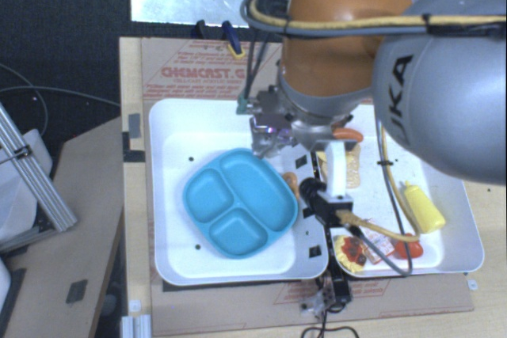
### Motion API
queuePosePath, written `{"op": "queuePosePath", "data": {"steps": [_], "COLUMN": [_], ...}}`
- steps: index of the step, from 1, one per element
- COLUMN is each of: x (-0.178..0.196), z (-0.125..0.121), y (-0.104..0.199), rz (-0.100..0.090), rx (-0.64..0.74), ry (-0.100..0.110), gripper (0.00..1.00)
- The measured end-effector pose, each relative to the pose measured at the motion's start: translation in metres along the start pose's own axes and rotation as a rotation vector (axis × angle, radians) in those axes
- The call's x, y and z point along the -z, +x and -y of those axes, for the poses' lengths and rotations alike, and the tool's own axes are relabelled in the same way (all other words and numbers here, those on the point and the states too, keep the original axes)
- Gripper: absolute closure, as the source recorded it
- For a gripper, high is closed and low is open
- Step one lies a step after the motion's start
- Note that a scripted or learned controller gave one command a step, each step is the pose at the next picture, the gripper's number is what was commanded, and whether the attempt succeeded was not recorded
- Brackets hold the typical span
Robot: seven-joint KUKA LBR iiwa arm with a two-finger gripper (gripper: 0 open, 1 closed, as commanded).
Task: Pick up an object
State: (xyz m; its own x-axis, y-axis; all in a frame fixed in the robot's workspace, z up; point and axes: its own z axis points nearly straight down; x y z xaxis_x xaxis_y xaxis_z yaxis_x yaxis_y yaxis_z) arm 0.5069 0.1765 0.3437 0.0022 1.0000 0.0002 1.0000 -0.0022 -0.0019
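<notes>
The gripper (271, 140) is seen lowered over the left bin (170, 170); its opening cannot be told. Just below and left of it lies the blue divided tray (238, 203), judged light, rigid and slick, best taken by its raised rim.

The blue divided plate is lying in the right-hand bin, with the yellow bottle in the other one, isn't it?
Not quite. The camera view shows the blue divided plate lying in the left-hand bin, not the right-hand one. The yellow bottle is indeed in the other bin, the right-hand one.
</notes>
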Motion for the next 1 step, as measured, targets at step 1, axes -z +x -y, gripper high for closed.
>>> {"op": "queuePosePath", "data": {"steps": [1], "x": [0.0280], "z": [-0.0446], "y": [-0.0503], "rz": [0.000], "rx": [-0.001], "ry": [-0.008], "gripper": [1.00]}}
